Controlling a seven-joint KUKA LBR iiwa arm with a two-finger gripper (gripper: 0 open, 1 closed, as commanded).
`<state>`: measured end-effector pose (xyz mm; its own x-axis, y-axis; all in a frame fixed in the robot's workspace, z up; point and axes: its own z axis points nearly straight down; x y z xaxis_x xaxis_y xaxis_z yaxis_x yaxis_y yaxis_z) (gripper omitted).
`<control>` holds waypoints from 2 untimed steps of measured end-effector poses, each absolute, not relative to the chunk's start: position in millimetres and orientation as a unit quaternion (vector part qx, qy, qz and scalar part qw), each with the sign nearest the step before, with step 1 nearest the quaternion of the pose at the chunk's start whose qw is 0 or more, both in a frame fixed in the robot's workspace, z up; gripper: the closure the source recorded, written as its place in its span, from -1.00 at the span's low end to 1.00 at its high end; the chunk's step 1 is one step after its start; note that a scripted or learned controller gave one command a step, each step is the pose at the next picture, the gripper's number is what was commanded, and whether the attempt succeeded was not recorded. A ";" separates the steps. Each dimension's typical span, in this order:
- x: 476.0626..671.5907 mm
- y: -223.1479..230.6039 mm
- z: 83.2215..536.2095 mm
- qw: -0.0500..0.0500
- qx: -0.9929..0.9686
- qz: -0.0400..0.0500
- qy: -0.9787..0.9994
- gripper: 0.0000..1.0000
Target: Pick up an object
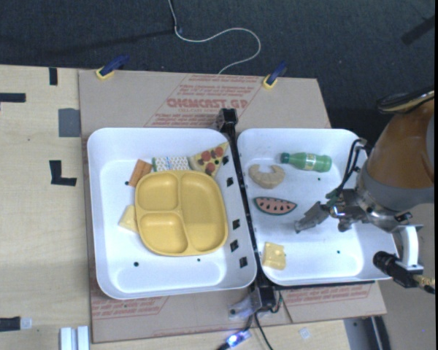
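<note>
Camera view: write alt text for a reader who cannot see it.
A grey robot arm's gripper hangs over the right bin, near a watermelon slice toy, a croissant toy, a green bottle and a yellow cheese piece. The left bin holds a yellow divided plate among smaller toy foods.

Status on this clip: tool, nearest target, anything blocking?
Tool low over right bin, holding nothing. Watermelon slice just beside it, untouched. Cheese piece and croissant nearby, nothing between.

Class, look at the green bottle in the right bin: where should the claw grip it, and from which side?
Probably across the middle of the green bottle, coming straight down from above: it lies on its side, long axis left-right, with clear bin floor on either side for the fingers.
</note>
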<state>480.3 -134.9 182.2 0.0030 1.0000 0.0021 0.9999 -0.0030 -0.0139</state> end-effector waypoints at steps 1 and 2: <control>483.3 -134.9 187.2 0.001 -0.707 0.001 -0.707 -1.00; 476.4 -134.1 123.6 0.004 -0.707 0.002 -0.707 -1.00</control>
